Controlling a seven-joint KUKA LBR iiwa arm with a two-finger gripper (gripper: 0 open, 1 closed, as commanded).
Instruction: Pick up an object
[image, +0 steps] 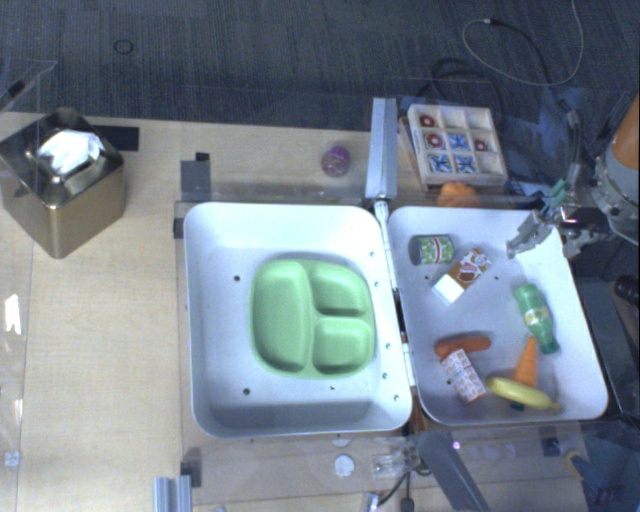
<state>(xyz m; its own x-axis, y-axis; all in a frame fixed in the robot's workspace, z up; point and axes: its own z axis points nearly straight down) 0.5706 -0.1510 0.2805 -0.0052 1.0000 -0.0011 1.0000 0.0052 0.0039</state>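
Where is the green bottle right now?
The green bottle lies in the right bin near its right wall, just above the carrot and banana.

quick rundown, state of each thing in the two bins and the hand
green tray: flat in left bin, compartments bare
can: on its side, right bin
white block: loose beside the can
green bottle: lying down
sausage: lying flat
carrot: lying flat
banana: lying at near edge
hand: over right bin's far right corner, holding nothing visible
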